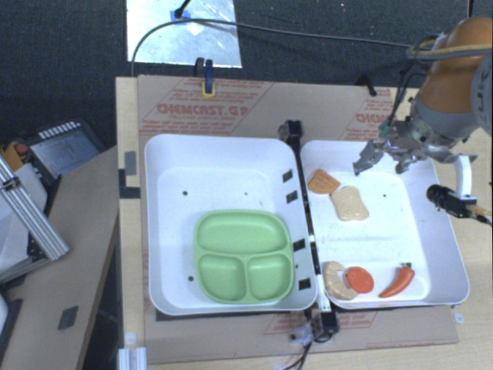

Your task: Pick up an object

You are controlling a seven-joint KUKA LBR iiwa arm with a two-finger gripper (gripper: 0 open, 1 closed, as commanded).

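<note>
Pincer (383,159) open, grasping nothing, above right bin (439,230) with 5 food items; green tray (243,254) in left bin (166,206).

a dark carpeted floor (62,45) lies behind the bench (85,230), whose top is pale wood. a shiny metal plate (185,21) lies on the floor, and brown printed cardboard (254,102) covers the bench.

arm: grey with orange band, reaching in from the far right | wrist: angled down toward the left | gripper (383,159): low at far right, two dark fingers (365,161) spread apart, nothing between them
</note>
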